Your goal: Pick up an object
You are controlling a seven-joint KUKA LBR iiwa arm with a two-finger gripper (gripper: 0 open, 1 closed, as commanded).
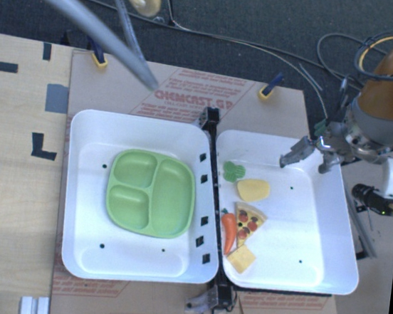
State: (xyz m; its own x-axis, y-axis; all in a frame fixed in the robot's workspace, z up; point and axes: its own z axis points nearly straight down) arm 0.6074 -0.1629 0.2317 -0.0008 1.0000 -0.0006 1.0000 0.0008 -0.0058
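While the grey two-finger gripper (310,155) hangs spread wide and holding nothing over the right shallow white bin's (325,267) far corner, a plastic pizza slice (248,220) lies near its left wall.

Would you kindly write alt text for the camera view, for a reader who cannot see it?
The grey arm's pincer hovers over the right bin's upper edge, away from toy foods clustered at that bin's left: a green piece, yellow piece, pizza slice, carrot and cheese wedge. The left bin holds a green divided plate.
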